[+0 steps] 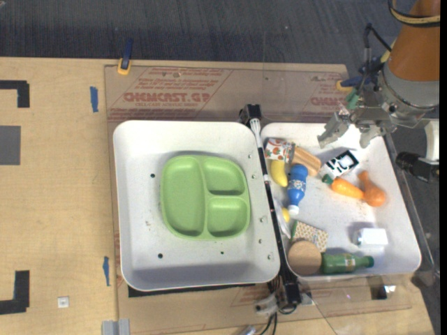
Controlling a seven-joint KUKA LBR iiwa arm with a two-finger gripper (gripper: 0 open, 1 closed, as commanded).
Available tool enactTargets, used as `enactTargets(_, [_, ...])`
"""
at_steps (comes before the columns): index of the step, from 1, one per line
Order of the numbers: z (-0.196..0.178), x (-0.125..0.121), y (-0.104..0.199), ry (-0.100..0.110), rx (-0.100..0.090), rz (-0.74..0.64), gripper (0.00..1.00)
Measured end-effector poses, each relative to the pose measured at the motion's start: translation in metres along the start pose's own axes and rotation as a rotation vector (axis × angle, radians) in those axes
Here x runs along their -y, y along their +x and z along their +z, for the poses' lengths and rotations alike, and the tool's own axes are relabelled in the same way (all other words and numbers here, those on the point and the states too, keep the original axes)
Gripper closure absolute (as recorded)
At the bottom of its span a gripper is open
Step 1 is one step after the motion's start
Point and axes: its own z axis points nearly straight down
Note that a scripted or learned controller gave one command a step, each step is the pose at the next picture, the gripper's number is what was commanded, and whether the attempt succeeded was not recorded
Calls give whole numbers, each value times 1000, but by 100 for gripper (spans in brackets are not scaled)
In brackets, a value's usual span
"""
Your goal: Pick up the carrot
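Note:
The carrot (pixel 347 188), orange with a small green end pointing left, lies in the right bin (pixel 401 208) near its back right. A second orange toy (pixel 372 191) lies touching it on the right. My gripper (pixel 347 135) hangs over the bin's back edge, just behind and above the carrot. Its two grey fingers (pixel 329 134) are spread apart with nothing between them. A black-and-white block (pixel 342 162) sits between the gripper and the carrot.
The right bin also holds a yellow banana (pixel 278 173), a blue bottle (pixel 296 185), a small can (pixel 278 149), a green bottle (pixel 347 262), a white box (pixel 372 237) and a brown round piece (pixel 302 255). A green divided plate (pixel 206 195) sits in the left bin (pixel 133 187).

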Motion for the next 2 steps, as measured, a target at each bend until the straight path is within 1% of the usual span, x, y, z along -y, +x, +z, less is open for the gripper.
enactTargets(1, [95,22,-68,6,1,-50,0])
enactTargets(2, [186,3,-91,-10,2,-68,0])
